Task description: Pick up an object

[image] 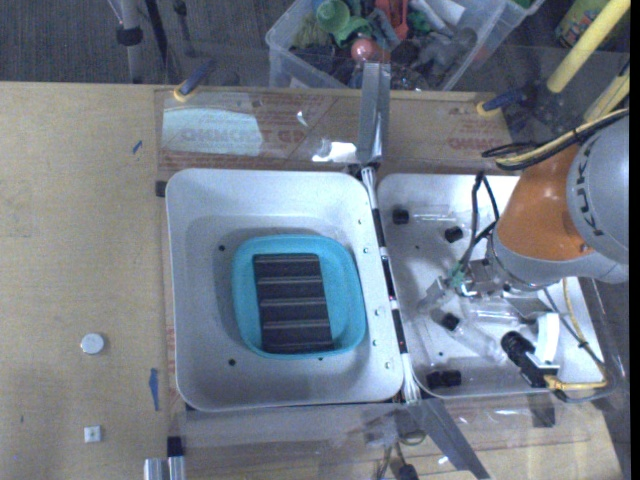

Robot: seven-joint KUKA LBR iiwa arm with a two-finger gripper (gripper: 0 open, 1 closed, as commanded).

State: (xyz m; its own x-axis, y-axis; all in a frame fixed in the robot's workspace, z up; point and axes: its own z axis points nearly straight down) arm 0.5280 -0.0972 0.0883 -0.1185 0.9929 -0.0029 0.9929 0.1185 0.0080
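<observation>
A blue tray [296, 293] is seen lying flat in the middle of the left bin [190, 268]. It is a rounded square of smooth, light-blue plastic with a raised rim, and its centre is taken up by a dark, ribbed insert — several parallel black bars laid across it. The tray sits apart from the bin's walls on every side.

The left bin is shallow, white and glossy, with rounded corners and sloped sides. The right bin [420, 193] is of the same make, and the two are set edge to edge along a metal strip.

The arm [560, 208] is brought in from the right over the right bin, its orange band and grey shell being smooth and curved. The gripper [462, 286] is held low inside the right bin, well apart from the tray; whether it is open or closed cannot be told, as it is blurred and partly hidden by the wrist.

Behind the bins a clear plastic box [400, 18] of mixed coloured items is seen.
</observation>
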